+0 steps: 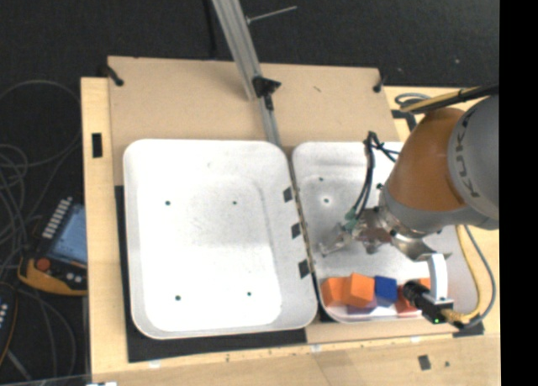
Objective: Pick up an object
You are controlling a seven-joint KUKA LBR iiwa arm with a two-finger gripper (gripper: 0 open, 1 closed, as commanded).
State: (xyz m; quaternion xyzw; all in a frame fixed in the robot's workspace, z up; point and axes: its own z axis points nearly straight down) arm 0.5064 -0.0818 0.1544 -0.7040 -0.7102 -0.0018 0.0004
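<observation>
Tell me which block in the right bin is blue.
The blue block sits near the right bin's front edge, between the larger orange block on its left and a red piece on its right.

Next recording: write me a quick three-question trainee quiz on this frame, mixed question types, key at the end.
1. True or false: the orange block lies in the left bin.
2. Multiple choice: what sits directly right of the orange block, along the near edge of the right bin? A) a green ball B) a blue block C) a yellow cup
3. Short answer: over which bin is the arm positioned?

Key:
1. False; it lies in the right bin, at its near edge.
2. B
3. The right bin; the arm covers much of that bin's right half, with the hand above the blocks.
</observation>
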